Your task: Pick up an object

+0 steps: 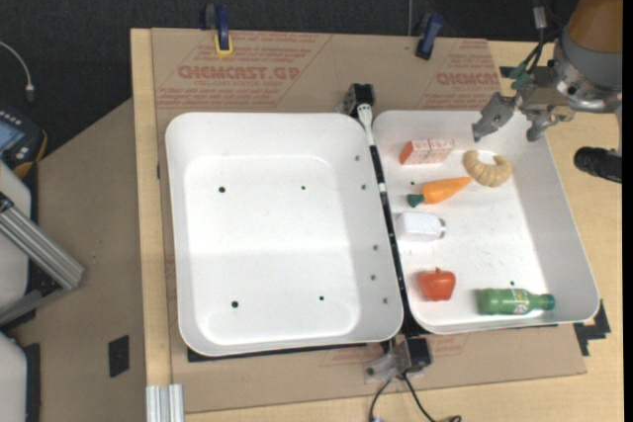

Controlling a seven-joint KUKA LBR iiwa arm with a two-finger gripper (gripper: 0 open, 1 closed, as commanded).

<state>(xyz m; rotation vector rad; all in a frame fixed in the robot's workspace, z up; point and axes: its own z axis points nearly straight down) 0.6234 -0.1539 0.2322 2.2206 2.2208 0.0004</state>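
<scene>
The right bin (554, 212) holds several small items: a pink wafer block (426, 151), a tan croissant (488, 168), an orange carrot (442, 191), a white block (418, 226), a red pepper (436, 284) and a green bottle (514, 301) lying on its side. My gripper (514, 122) hangs open above the bin's far right part, just beyond the croissant. Nothing sits between its fingers.
The left bin (188, 212) stands beside the right one, on a cardboard sheet (297, 64) clamped at the far edge by two blue clips (220, 23). A black divider (381, 193) runs between the bins.
</scene>
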